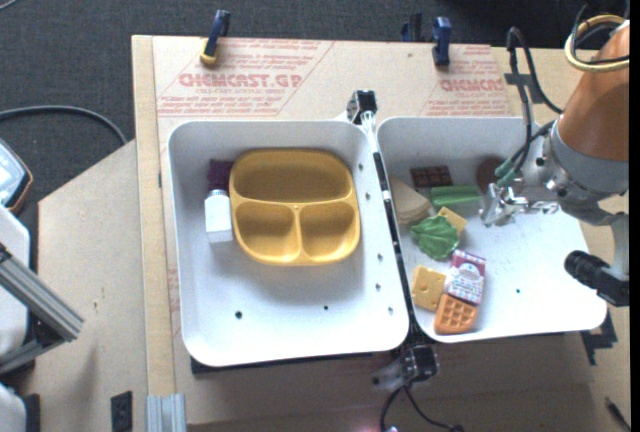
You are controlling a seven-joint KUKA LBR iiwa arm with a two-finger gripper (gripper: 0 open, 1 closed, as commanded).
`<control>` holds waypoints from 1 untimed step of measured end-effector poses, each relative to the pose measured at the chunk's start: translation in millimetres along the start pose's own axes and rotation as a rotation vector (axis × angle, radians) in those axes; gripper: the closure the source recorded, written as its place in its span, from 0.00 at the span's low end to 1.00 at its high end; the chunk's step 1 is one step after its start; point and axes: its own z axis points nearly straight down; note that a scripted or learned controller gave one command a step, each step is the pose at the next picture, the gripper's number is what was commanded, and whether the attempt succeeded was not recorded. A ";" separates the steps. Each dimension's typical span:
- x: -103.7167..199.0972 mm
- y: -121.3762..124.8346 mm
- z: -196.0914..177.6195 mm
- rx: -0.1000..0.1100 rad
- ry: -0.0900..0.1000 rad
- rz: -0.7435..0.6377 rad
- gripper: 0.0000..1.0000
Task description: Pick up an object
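Gripper (497,208): positioned over the right bin (540,305), just right of the cluster of toy food; whether it is open or closed cannot be told, and nothing is visibly held. The arm (595,135) enters from the right and covers the far right part of that bin.

Partly hidden: a dark round item (489,170) at the far side, cut off by the gripper body, identity unclear. A purple object (219,171) in the left bin (270,320) is largely hidden behind the yellow divided tray (294,205).

Right bin contents: chocolate bar (431,177), green stick (454,194), tan slice (410,207), green leaf (436,236), yellow cheese wedge (429,287), red-and-white packet (466,277), orange waffle (456,314). These lie close together, several touching, in the bin's left half.

Left bin: a small white bottle (218,216) stands against the tray's left edge.
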 end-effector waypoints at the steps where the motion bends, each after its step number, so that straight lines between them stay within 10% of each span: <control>1: 43.0 26.8 5.1 0.003 0.002 -0.004 1.00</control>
